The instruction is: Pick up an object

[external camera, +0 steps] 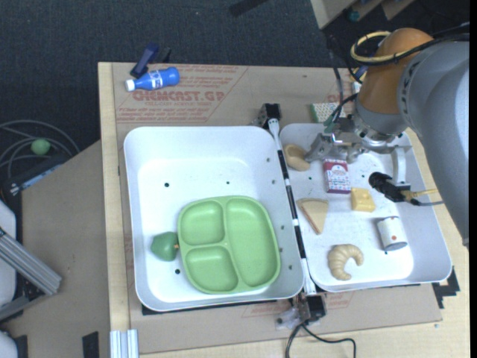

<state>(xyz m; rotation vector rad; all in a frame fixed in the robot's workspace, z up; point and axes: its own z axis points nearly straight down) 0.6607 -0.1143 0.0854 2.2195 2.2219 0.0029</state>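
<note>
Camera view looks down on the arm (440,88) reaching in from the right, its orange band (387,73) over the far edge of the right bin (432,263). The gripper (333,146) hangs low in that bin's far part, just beyond a red and white box (337,176) and very close to its far end; whether they touch is not clear. Whether the gripper is spread or closed cannot be made out from this angle, and nothing is seen held in it. A beige lump (297,157) lies just left of the gripper, near the bin's left wall. Right of the box sits a yellow block (363,200). Nearer, a pale wedge (313,215) lies by the left wall, apart from the box. A white can (390,233) lies on its side toward the right, and a croissant (344,260) rests near the bin's near edge, between wedge and can. The left bin (194,155) holds a green plate (227,245) with three compartments in its near half, and a green fruit (163,246) touches the plate's left rim. On the board (223,88) beyond the left bin lies a blue and white bottle (153,78).
</note>
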